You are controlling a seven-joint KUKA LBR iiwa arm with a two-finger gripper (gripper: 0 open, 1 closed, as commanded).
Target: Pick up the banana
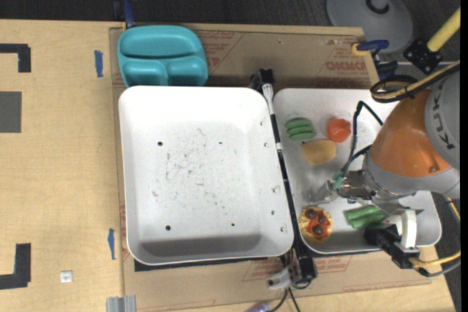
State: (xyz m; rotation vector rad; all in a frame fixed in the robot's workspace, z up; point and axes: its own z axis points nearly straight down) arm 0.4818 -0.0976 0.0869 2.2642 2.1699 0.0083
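My arm [409,146]: I reach in from the right, and my orange band and grey body hang over the right side of the right bin.
My gripper [338,186]: low over the middle of the right bin, pointing left. It sits just below the pale yellow piece and just above the two pieces at the near wall.
My jaws: my own wrist and cabling blur them at this slant, so I can't make out whether they are apart or together. I see nothing between them.
Banana [319,151]: as best I can judge, it is the pale yellow, rounded piece lying in the upper half of the right bin, just beside my gripper. Its shape is too small and soft for me to be sure.
Right bin [365,102]: white and shallow, touching the left bin along a dark seam.
Green ridged piece [299,129]: near the far left corner of the right bin, just above the banana.
Red-orange round piece [338,130]: just right of the green ridged piece and apart from it.
Yellow piece with red and dark spots [316,223]: at the near left corner of the right bin.
Green long piece [363,215]: just right of the spotted piece and partly under my wrist.
Left bin [131,157]: white, with a scuffed floor.
Teal divided tray [162,55]: on the cardboard bench [58,157], against the far edge of the left bin.
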